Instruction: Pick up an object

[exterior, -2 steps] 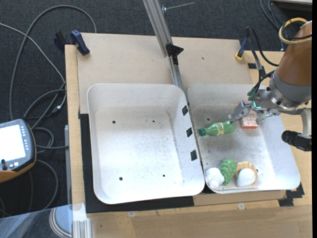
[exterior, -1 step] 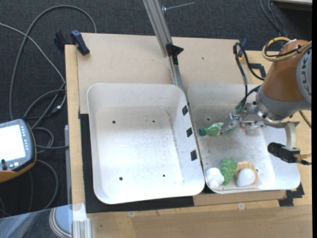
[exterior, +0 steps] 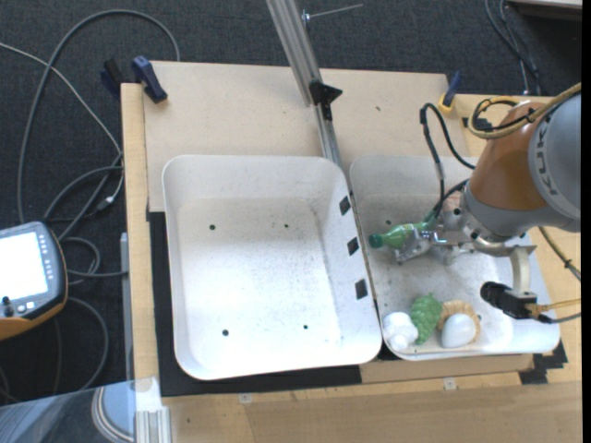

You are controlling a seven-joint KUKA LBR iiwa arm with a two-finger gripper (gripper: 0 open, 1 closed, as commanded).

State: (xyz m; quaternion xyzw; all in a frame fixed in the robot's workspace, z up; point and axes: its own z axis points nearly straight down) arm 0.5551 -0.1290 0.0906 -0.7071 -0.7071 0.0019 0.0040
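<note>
Camera view gives me the pale wooden surface (exterior: 240,109) set on a dark carpeted floor (exterior: 55,17), with loose cables (exterior: 65,58) looping at the left and a handheld pendant (exterior: 26,273) lying lit up beside them. A blue clamp (exterior: 148,77) grips the surface's far left corner, and a metal rail (exterior: 291,35) slants down from the top to the seam between the bins. The left bin (exterior: 175,187) shows a speckled white floor.

The arm (exterior: 522,178) comes in from the right, its orange band bent over the right bin (exterior: 392,169), wrist turned toward the divide. The end effector (exterior: 415,245) sits low over the middle of that bin, right at one end of the green bottle (exterior: 388,239), which lies on its side pointing at the left bin. I cannot tell whether the end effector is clenched on it or released.

Along the right bin's near wall a white ball (exterior: 399,327), a green tuft (exterior: 427,313) and a white and tan piece (exterior: 458,327) sit bunched together, touching. Bare floor lies toward the far wall.
</note>
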